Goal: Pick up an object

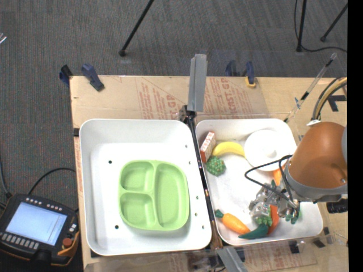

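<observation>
While the grey arm with its orange band reaches in from the right, things stand so:
Hand: the metal two-finger hand (272, 204) is low in the right shallow white bin (227, 200).
Grip: cannot tell.
Red-orange chilli: a slim toy pepper (274, 215) touching the hand.
Orange carrot: a plastic carrot (234, 222) just left of the hand.
Yellow banana (229, 148): beyond the hand, leftward.
Green divided tray (153, 195): well left, in the other bin.
</observation>
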`<state>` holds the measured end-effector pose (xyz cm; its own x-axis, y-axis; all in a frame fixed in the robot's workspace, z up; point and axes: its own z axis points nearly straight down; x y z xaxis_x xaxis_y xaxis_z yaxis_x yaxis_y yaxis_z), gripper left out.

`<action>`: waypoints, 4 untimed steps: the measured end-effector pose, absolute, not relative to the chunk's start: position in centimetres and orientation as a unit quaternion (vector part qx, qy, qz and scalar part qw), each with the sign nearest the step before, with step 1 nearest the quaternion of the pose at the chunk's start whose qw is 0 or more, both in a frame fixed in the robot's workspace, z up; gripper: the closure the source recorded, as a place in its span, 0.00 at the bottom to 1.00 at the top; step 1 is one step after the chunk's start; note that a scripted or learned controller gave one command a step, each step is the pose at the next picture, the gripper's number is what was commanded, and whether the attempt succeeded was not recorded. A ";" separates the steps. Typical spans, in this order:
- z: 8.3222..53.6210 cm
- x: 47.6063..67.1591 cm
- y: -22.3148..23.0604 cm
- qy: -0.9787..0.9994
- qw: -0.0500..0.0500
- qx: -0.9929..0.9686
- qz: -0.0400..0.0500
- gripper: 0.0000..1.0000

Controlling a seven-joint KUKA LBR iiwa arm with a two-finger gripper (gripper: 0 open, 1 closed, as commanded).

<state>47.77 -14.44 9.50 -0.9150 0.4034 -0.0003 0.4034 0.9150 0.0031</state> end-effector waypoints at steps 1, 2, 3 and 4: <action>8.5 47.5 -13.5 0.932 -0.003 0.364 0.000 1.00; 8.7 47.7 -13.8 0.931 0.002 0.364 -0.001 0.00; 9.4 47.6 -13.7 0.932 -0.002 0.363 0.000 1.00; 8.7 47.8 -8.6 0.935 0.003 0.355 -0.001 1.00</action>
